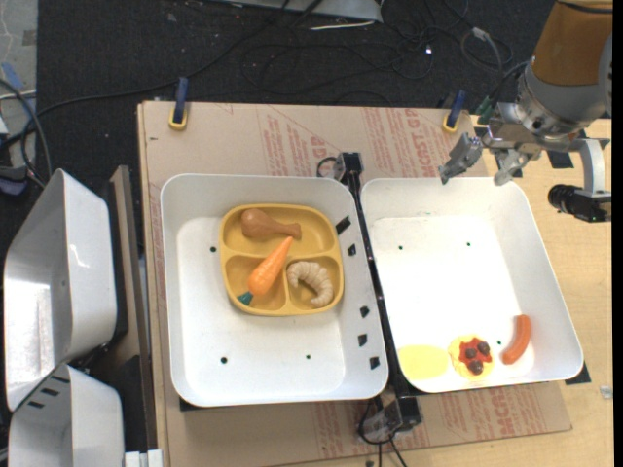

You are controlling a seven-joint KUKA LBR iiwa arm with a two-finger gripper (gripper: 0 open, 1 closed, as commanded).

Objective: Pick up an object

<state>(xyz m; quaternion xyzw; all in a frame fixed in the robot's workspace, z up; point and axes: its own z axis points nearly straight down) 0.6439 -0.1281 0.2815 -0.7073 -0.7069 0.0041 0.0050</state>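
Note:
My gripper (pixel 481 163) hangs open above the back edge of the right bin (pixel 458 261), its two fingers spread with nothing between them. Far from it, at that bin's front, lie an orange sausage (pixel 516 340), a small tart with red and dark berries (pixel 473 354) and a flat yellow disc (pixel 421 362). In the left bin (pixel 195 290) a yellow divided plate (pixel 234 275) holds a brown drumstick (pixel 270 225), an orange carrot (pixel 270 267) and a pale curled shrimp (pixel 311 280).
The bins rest on a cardboard sheet (pixel 389 129) held by yellow clamps (pixel 178 115). Cables run across the dark floor behind. Spare white bins (pixel 54 280) stand at the left. The grey arm with its orange band (pixel 576 27) comes in from the upper right.

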